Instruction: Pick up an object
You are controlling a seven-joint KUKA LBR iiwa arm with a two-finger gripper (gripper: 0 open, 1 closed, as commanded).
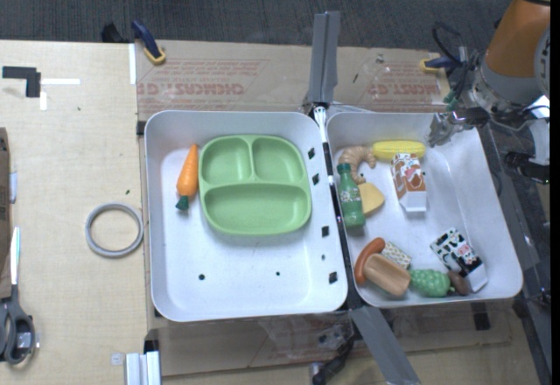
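At the near edge of the right bin (490, 199) lies a cluster of toy food: a tan bread roll (387, 276) touching an orange-red sausage (367, 255), a knobbly green vegetable (429, 282) just beside the roll, and a black-and-white cow-patterned carton (455, 250) tilted against the near right corner. Farther back in the same bin a green bottle (351, 198) lies along the left wall with a yellow cheese wedge (374, 198) touching it, a red-and-white carton (409, 184) lies near the middle, a yellow banana-like piece (398, 149) sits just behind that carton, and a small beige piece (354, 156) rests beside the bottle's cap. The left bin (166, 269) holds a green divided plate (255, 184) with an orange carrot (187, 171) touching its left rim. The gripper (442, 126) hangs over the far right corner of the right bin, near the yellow piece but apart from it; nothing is seen in its grasp, and whether it is open or closed cannot be told from this angle. The arm (518, 33) with its orange band rises behind it at the right. Out on the bench (70, 156) to the left lie a grey tape ring (114, 228) and, at the near left edge, a pair of scissors (13, 326).
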